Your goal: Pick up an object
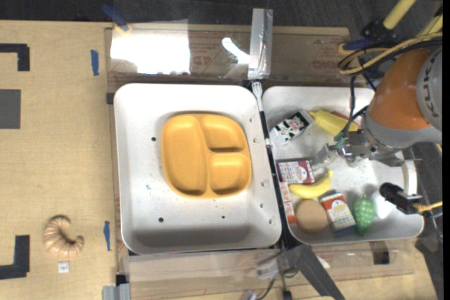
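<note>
Fingers of the gripper (342, 149) hang low over the middle of the right bin (394, 225), but whether they are spread or closed cannot be told from this slanted view, and nothing shows held between them. Candidates lie just below and left: a banana (311, 188), a brown egg-shaped thing (312, 216), a small carton (339, 213) and a green knobbly ball (364, 213), all crowded together. Best to straddle one isolated piece, perhaps the banana, and descend squarely before closing.
</note>
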`<state>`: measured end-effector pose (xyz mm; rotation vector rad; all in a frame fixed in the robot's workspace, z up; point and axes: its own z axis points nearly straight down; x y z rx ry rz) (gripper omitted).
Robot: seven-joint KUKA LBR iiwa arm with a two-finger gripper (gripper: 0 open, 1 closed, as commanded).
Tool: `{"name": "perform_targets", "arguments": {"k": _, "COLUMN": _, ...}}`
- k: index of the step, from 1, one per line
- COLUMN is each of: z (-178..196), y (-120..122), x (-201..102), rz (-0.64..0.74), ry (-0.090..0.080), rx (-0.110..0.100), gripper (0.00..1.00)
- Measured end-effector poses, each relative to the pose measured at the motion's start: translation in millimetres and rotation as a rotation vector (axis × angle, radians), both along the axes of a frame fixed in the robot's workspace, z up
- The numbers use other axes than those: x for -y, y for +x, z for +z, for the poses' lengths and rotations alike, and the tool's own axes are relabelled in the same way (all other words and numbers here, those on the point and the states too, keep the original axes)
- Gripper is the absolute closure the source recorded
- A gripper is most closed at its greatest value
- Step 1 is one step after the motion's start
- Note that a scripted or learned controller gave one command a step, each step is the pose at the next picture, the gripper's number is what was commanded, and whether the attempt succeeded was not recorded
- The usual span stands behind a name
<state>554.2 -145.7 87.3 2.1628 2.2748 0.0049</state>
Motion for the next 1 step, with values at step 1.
{"name": "perform_targets", "arguments": {"k": 1, "z": 0.7, "y": -42.1, "x": -37.8, "rz": 0.02, "ry": -0.001, "rx": 0.002, "gripper": 0.0}}
